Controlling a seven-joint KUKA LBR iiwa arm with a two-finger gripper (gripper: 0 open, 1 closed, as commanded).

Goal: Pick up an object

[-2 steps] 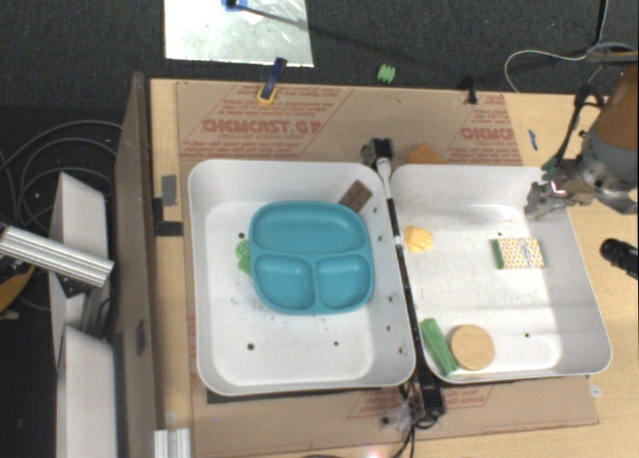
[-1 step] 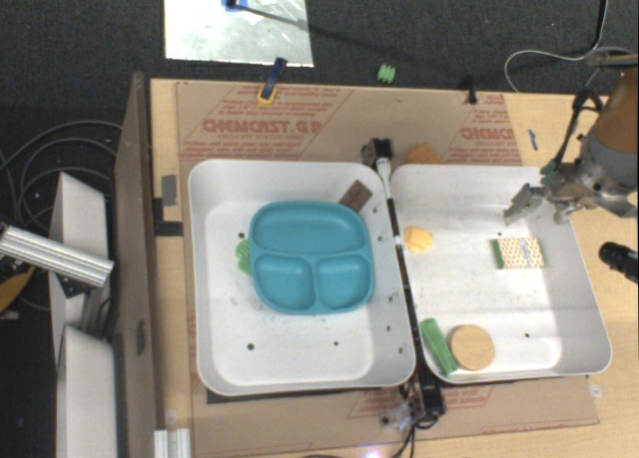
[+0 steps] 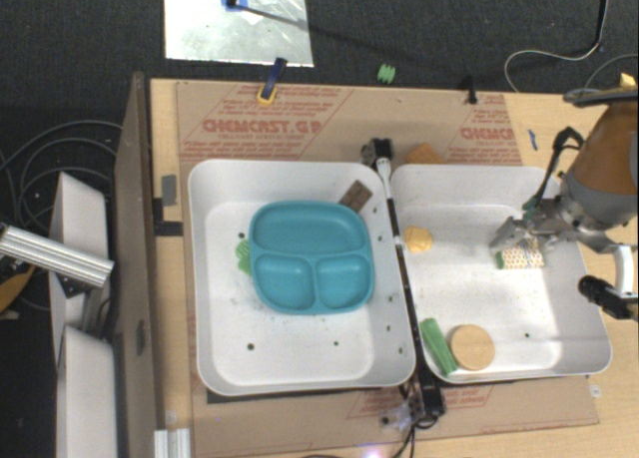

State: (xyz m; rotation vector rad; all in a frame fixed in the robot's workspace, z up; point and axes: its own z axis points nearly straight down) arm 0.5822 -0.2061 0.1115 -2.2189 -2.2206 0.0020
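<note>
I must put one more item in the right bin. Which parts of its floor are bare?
In the right bin, the floor is bare along the far wall, and between the yellow piece and the round tan disc. It is crowded near the end effector over the patterned item, and the near-left corner with the green item.

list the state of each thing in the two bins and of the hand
blue plate: right way up in the left bin, nothing on it
brown block: propped on the plate's far edge
yellow lump: loose in the right bin
tan disc: flat, near front wall
green piece: lying beside the disc
speckled pad: flat, under the hand
hand: low over the speckled pad
</note>
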